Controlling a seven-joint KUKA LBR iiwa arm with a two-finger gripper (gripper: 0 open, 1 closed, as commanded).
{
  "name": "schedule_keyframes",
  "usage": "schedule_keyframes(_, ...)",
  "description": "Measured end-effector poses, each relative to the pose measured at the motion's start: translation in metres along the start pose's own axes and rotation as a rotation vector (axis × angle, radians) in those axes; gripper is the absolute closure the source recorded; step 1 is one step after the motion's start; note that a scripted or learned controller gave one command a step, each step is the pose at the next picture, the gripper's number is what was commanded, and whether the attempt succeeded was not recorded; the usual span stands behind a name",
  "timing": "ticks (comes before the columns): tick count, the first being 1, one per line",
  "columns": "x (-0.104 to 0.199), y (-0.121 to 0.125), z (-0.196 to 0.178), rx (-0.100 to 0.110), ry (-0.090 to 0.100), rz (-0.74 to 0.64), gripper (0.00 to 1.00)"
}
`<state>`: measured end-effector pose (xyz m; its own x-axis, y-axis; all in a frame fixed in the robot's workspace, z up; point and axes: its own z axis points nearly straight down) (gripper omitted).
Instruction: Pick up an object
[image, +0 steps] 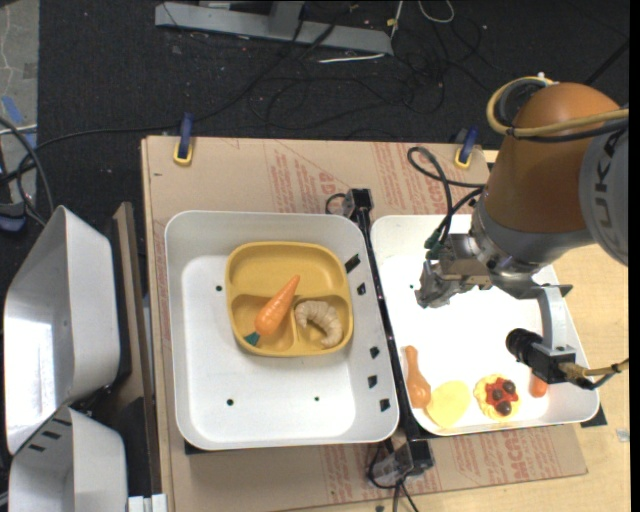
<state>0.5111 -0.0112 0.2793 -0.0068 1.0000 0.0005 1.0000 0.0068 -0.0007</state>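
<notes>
While my gripper hangs over the right bin, finger state I cannot tell, toy food lies along its near edge and a carrot sits in the yellow plate.

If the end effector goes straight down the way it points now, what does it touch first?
Most likely the bare floor of the right bin. The end effector hangs over its upper left part, apart from the toys along the near edge. Depth is hard to judge from above.
</notes>
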Motion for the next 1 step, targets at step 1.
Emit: schedule_keyframes(1, 0.0583, -0.011, 0.0143, 0.002, 0.001, -0.002, 1.0)
